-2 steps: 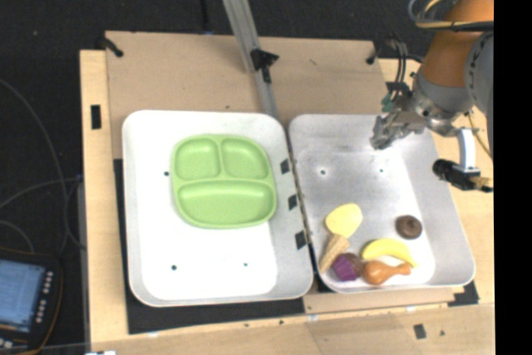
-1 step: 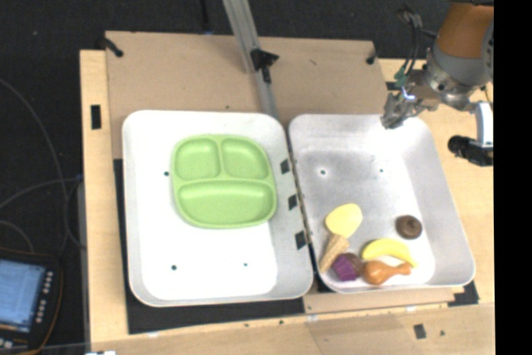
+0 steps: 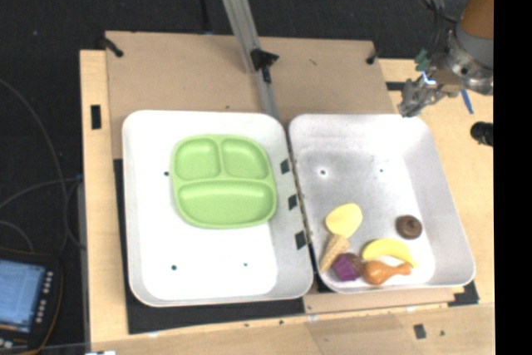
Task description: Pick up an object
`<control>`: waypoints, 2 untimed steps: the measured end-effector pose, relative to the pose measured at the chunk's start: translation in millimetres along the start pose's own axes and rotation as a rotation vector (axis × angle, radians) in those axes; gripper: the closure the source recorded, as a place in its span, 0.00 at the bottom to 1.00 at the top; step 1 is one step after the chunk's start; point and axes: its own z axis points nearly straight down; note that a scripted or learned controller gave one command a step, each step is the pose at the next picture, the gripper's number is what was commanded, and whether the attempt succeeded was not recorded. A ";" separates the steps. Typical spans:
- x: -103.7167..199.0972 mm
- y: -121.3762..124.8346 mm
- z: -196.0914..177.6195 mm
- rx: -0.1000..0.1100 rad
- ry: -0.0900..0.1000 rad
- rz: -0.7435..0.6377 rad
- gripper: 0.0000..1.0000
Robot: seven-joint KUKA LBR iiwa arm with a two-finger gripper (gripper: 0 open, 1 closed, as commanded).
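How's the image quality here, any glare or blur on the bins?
Camera view: bright light washes out the left bin, hiding surface detail; the right bin looks mottled grey; the end effector and the small toys look soft; surroundings beyond the bench fall dark.

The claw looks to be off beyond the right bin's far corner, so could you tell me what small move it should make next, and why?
Probably bring the claw toward the near side of the right bin and over the toys. It sits past the bin's far right corner, above the bench, while the banana, chocolate donut and ice cream cone cluster at the near edge.
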 end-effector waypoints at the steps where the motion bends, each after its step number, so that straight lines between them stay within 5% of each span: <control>1: -1.0 1.1 -28.3 0.002 0.001 -0.002 1.00; 2: 59.0 -6.7 -27.2 0.007 0.004 -0.005 1.00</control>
